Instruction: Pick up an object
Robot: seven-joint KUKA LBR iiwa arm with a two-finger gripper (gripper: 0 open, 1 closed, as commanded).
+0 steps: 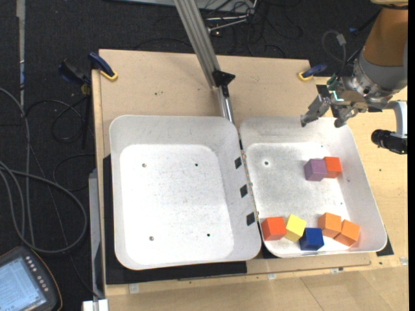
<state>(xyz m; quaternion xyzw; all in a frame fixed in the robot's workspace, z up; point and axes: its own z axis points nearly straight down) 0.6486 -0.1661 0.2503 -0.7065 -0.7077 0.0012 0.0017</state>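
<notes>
Purple block (315, 169) touching orange block (332, 166)

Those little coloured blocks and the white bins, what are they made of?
Blocks: probably foam or painted wood; matte, solid colours, no shine. Bins: likely moulded plastic; smooth white, rounded corners, speckled with scuffs. Neither is certain from looks alone.

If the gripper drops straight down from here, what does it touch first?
Probably bare floor at the back of the right white bin; the open gripper sits behind the purple cube. Depth is uncertain.

robot lab — clamped bench (162, 83), cables (39, 167)
</notes>
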